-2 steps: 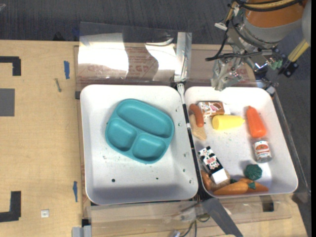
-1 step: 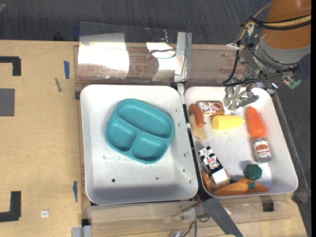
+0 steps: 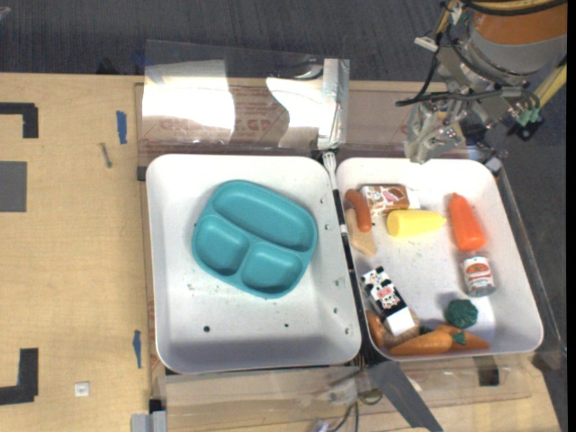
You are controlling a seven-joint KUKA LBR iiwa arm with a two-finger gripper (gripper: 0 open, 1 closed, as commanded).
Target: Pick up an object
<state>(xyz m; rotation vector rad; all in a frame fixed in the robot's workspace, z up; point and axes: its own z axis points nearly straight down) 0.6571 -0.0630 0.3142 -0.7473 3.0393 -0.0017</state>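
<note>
End effector (image 3: 430, 142) hovers above the right bin's (image 3: 517, 241) far rim (grip state unclear); approach step, must descend onto an item.

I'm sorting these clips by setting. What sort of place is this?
Probably a robotics lab's pick-and-place bench, not a kitchen: two white bins on a cardboard-covered bench, toy food such as a carrot, a teal divided plate, and the arm's end effector above.
</note>
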